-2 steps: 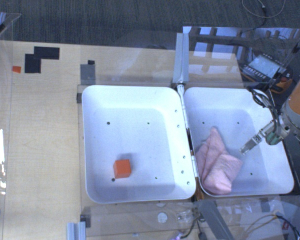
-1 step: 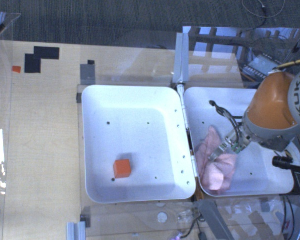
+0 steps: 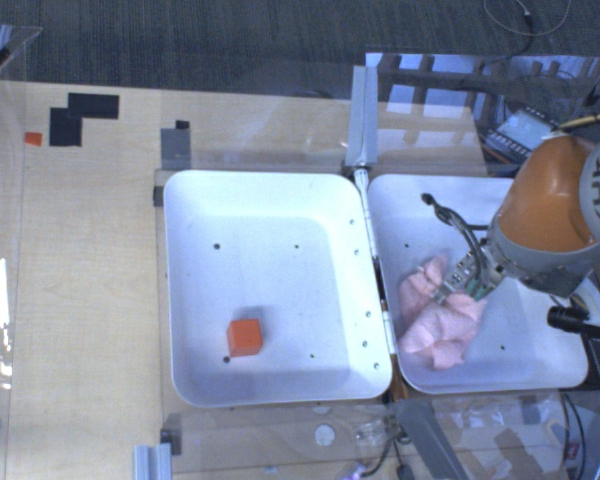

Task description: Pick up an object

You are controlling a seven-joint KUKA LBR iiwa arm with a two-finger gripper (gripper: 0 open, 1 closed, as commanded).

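The gripper (image 3: 458, 284) presses down onto the crumpled pink cloth (image 3: 436, 318) in the right bin (image 3: 540, 368), its grip impossible to judge, so closing and lifting likely come next.

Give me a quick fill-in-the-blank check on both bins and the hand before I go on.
1. The orange cube lies in the ____ bin of the camera view.
2. The hand is down at the ____ cloth.
3. That cloth lies in the ____ bin.
4. The band above the arm's wrist is ____.

Missing words: left; pink; right; orange
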